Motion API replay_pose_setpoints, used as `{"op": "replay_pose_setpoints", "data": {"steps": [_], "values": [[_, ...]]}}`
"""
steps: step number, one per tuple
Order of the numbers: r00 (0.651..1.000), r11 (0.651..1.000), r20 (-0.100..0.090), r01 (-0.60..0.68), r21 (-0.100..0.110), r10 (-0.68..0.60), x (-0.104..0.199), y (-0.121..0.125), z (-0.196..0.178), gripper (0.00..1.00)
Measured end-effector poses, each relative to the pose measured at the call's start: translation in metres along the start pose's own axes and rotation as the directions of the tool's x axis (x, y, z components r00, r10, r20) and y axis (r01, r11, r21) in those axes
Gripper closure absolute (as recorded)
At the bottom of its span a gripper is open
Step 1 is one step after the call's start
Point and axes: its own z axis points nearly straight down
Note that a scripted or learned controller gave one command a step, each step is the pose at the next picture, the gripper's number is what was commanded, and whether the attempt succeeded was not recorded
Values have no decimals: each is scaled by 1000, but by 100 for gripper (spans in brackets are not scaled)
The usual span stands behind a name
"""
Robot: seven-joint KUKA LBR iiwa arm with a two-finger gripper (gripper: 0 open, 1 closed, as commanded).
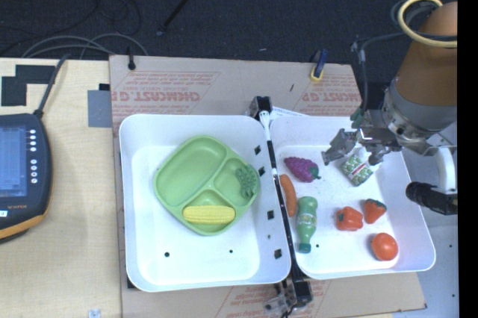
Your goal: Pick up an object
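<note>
My gripper (356, 154) hangs over the upper part of the right bin (418, 264), its two fingers spread apart. A small can with a green and white label (359, 169) lies tilted just below and between the fingertips; neither finger visibly presses on it. Left of it lies a purple bunch of grapes (302, 169). Further down the bin are an orange carrot (288, 194), a green bottle (306, 222), a red pepper (348, 218), a small red strawberry-like piece (374, 210) and a red tomato (384, 246).
The left bin (138, 234) bears a green divided plate (196, 173) with a yellow corn cob (208, 215) and a green cluster (246, 178) on it. A black divider (273, 182) runs between the bins. A teach pendant (19, 171) lies at far left.
</note>
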Motion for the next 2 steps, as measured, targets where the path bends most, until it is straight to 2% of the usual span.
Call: {"op": "replay_pose_setpoints", "data": {"steps": [1,2], "values": [[1000,1000,-4,7,12,-7,85,-30,93,0],[1000,1000,0,-5,4,5,78,-28,78,100]]}}
